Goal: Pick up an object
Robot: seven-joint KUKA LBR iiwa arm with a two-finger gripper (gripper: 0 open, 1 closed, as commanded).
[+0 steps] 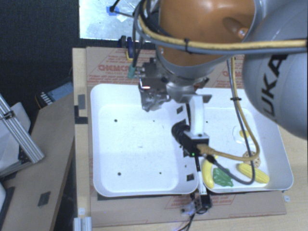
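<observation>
The bench (53,143) carries two white bins on cardboard. The right bin (281,172) holds a yellow corn cob (252,172) and a green piece (222,178). The left bin (103,143) lies beside it. Farther back, the hand (153,100) hovers; whether it is spread or pressed together I cannot tell.

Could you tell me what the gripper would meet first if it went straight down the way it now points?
Probably the bare floor of the left bin near its back wall. The gripper points down there, and nothing lies under it. The yellow and green items sit off in the right bin. Depth is uncertain.
</observation>
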